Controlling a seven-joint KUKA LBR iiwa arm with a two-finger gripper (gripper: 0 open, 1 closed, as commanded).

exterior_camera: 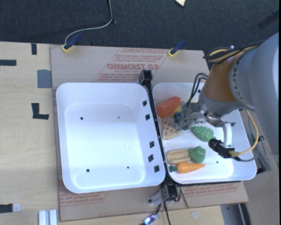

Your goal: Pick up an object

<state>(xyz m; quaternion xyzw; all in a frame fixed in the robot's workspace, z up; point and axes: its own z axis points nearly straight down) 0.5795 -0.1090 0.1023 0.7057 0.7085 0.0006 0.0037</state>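
Contents of right bin point(243, 172), positions taken from gripper point(185, 117). Red-orange pepper-like piece point(168, 106) lay just up-left of the gripper, nearly touching. Tan waffle-patterned piece point(169, 130) lay flat just below-left of it. Bumpy green oval point(202, 133) lay just to its lower right, tilted. Further below: a small green pepper-shaped item point(197, 153), a tan bread-roll shape point(177, 155) to its left, and an orange carrot point(190, 168) lying lengthwise nearest the bin's front wall.
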